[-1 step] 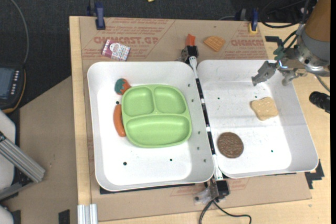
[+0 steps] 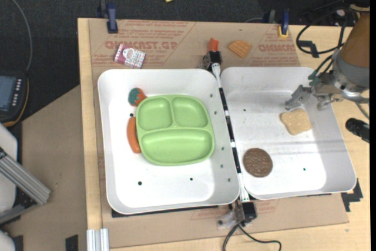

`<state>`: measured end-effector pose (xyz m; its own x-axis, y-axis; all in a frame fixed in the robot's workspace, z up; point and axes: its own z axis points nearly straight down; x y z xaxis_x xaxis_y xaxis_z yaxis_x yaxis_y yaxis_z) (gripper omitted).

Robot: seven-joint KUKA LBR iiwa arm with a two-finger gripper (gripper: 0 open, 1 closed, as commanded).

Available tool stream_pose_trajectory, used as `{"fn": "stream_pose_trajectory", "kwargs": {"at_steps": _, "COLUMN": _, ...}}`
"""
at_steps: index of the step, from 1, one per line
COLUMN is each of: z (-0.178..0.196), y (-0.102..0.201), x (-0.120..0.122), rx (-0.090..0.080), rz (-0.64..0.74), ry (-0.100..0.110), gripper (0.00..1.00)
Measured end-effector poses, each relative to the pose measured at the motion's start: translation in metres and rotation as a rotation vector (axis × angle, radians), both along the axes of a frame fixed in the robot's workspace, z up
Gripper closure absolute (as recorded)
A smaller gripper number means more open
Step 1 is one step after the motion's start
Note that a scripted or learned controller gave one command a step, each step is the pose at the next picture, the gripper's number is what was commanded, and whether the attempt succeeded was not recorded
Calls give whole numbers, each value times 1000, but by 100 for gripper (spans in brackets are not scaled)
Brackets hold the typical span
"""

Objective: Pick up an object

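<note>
Jaws hover open above cracker (bin floor mostly bare).

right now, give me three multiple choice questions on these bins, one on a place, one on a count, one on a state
1. Where does the green three-compartment plastic plate lie?
A. left white bin
B. right white bin
C. bare bench

2. How many loose things lie in the right white bin?
A. one
B. two
C. four

3. How does the gripper stand to the tan square cracker?
A. lifting it high
B. just above it, cracker flat on the bin floor
C. over the other bin

Answers:
1 A, the plate fills the middle of the left white bin.
2 B, the cracker and a round brown cookie.
3 B, the cracker lies flat below the gripper.
</note>
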<state>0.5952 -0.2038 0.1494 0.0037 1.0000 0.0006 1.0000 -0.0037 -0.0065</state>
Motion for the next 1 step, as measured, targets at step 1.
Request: {"fn": "stream_pose_trajectory", "kwargs": {"at_steps": 1, "z": -64, "y": 2, "x": -8, "rx": -1, "rz": 3, "ry": -5, "gripper": 0}}
